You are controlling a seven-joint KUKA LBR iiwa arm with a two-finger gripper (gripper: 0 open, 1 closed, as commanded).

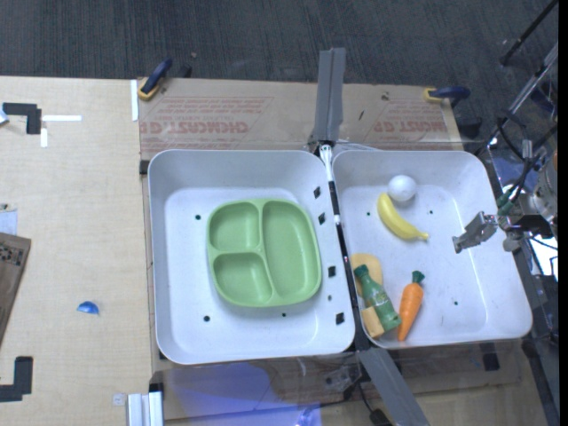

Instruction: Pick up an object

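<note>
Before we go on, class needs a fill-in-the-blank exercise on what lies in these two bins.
1. The divided plate in the left bin is ___ in colour.
2. The banana lies in the ___ bin.
3. The white ball sits right next to the ___.
4. The carrot lies beside a green ___.

Missing words: green; right; banana; bottle

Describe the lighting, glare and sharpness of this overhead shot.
Camera view: even, soft light, faint shadows beside the green tray; bluish glare on the clear sheet below the left bin; banana and carrot fairly sharp; the gripper at the right looks blurred.
</note>
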